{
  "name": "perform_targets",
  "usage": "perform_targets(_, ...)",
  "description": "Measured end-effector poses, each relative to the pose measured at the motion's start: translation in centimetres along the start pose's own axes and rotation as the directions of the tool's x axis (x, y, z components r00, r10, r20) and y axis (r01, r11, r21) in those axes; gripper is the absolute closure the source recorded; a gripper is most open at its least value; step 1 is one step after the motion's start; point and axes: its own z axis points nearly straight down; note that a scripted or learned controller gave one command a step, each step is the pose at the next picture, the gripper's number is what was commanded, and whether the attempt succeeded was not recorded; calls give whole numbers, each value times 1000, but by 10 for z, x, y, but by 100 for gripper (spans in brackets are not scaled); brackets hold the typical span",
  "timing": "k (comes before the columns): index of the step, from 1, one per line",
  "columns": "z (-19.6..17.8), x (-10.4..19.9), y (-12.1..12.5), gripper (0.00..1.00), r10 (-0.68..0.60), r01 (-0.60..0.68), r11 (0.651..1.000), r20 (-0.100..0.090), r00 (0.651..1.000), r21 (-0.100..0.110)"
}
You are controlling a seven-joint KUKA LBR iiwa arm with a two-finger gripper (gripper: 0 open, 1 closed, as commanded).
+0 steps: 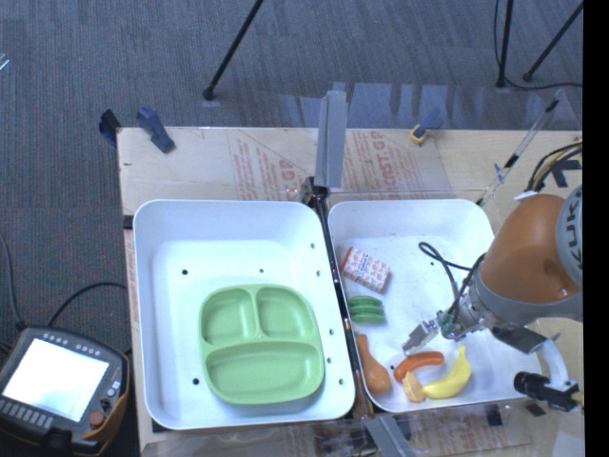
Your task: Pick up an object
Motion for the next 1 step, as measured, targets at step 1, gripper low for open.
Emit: perform_targets(1,-3,54,-2,0,-79,79,997,12,997,-6)
